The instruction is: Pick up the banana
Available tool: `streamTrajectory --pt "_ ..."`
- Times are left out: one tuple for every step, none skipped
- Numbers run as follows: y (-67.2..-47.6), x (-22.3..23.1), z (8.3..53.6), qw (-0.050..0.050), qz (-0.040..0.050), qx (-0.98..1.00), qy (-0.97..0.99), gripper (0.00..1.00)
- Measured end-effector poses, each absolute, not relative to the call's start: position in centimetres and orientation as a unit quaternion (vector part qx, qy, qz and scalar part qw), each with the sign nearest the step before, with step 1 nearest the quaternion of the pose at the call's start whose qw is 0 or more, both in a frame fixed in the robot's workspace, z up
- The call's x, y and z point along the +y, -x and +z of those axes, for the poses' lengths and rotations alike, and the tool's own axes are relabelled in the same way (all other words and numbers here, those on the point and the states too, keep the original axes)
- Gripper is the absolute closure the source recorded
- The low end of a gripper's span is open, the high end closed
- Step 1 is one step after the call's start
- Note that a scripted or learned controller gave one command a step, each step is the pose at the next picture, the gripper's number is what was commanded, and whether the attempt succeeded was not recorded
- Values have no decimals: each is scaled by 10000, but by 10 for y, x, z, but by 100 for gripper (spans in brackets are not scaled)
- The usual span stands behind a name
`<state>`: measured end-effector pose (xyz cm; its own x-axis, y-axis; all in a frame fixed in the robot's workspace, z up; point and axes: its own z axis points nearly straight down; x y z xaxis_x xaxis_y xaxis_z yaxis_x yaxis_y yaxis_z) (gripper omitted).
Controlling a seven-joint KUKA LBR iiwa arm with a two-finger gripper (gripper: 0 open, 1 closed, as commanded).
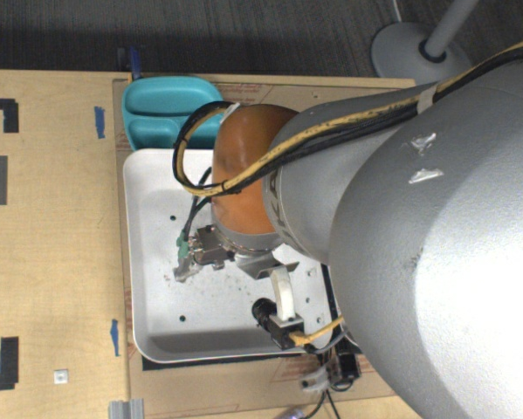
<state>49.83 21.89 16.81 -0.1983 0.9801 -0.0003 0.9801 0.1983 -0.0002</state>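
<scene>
- A robotics lab: grey arm (418, 208) with taped cables over a white bin (152, 260).
- Plywood tabletop (51, 234) marked with black and blue tape; grey carpet (200, 16) beyond.

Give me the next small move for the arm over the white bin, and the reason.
Probably lift the hand straight up a little. It sits low over the white bin, and the arm covers much of the bin floor, with no banana visible. Rising should uncover the hidden floor so the banana can be located before any grasp.

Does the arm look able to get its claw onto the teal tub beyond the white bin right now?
Probably yes. The claw hangs over the white bin, and the teal tub lies just past its rim, left part uncovered. A looping cable crosses the tub's right part and may snag.
</scene>
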Motion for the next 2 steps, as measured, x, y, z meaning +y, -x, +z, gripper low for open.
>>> streamTrajectory --pt "-478 215 113 -13 -15 7130 -7012 0" --pt "-479 215 122 -13 -16 7136 -7006 100"
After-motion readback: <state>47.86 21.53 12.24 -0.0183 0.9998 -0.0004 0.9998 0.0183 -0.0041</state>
